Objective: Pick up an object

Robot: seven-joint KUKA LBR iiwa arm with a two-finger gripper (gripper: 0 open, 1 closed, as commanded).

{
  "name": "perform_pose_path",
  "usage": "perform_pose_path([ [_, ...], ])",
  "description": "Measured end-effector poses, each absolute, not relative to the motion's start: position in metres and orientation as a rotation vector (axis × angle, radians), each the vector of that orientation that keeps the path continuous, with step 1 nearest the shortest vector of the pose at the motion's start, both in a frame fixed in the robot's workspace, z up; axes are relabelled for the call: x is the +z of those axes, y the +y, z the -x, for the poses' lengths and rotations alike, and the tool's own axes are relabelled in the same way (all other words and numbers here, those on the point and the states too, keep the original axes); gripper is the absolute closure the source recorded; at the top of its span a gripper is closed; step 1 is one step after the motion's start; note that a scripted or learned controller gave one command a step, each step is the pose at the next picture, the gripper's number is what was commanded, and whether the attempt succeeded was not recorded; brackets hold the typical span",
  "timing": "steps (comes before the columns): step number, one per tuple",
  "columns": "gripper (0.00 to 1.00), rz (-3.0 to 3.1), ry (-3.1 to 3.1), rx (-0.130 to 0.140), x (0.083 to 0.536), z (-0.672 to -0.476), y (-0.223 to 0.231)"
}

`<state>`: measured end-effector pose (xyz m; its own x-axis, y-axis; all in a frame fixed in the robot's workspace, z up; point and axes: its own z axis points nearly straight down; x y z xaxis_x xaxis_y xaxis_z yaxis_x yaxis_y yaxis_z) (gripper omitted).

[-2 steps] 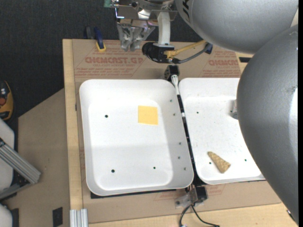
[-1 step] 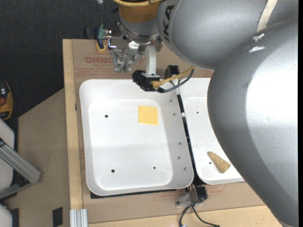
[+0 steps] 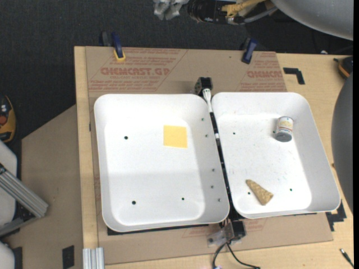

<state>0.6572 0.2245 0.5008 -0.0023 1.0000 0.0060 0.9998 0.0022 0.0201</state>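
Gripper [image 3: 168,1] raised at top edge, blurry; arm [image 3: 314,4] upper right.

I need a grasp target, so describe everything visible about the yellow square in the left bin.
The yellow square is a thin, flat piece, plain and even in colour, with straight edges and sharp corners; it looks like a slice of toy cheese. It lies flat on the floor of the left bin, slightly above the middle and toward the bin's right half, its edges nearly parallel to the bin walls. It touches nothing but the bin floor.

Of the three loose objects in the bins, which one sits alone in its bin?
The flat yellow square, alone in the left white bin; the small grey-lidded jar and tan wedge share the right bin.
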Motion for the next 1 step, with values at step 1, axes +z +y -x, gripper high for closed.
perform_pose_path([
  [1,1.0,-2.23,2.226,-0.027,0.3232,-0.6326,0.2238],
])
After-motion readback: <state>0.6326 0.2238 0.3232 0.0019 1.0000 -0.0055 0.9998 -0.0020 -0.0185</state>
